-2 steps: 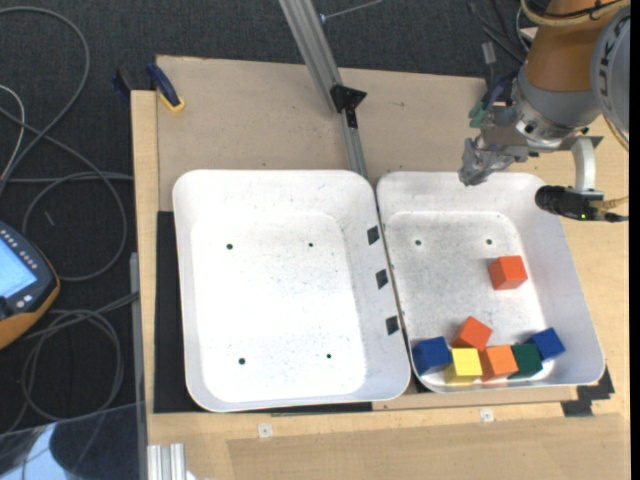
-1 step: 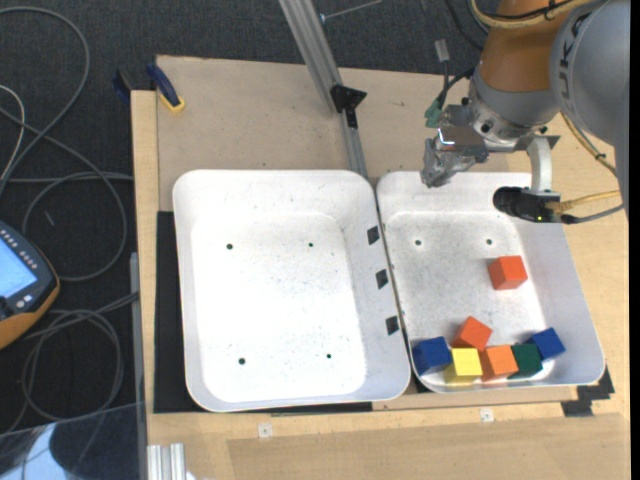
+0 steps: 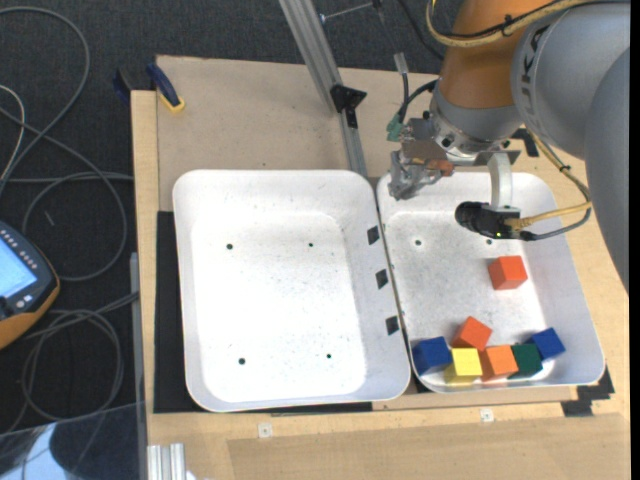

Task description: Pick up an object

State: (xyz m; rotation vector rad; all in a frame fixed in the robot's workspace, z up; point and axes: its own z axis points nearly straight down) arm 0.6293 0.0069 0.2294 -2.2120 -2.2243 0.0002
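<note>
The tool hangs at the upper left corner of the right bin, just below the orange band of the arm that fills the upper right of the frame. Whether it is apart or together cannot be told, since its tip is small and blurred against the bin rim; nothing can be made out in its grip. A black camera-like part sticks out just right of it, with a yellow cable running off toward the right.

The blocks all lie in the right bin, well below the tool. A lone orange block sits in the middle right of the bin. Along the lower edge lies a cluster: a blue block at the left, a yellow block beside it, an orange block next, a green block after that, and another blue block at the right end. One more orange block rests tilted just above the yellow one.

The left bin lies in the centre of the frame, touching the right bin along black clips. Both rest on the worktop. A grey metal bar slants down from the top toward the bins' upper joint
</note>
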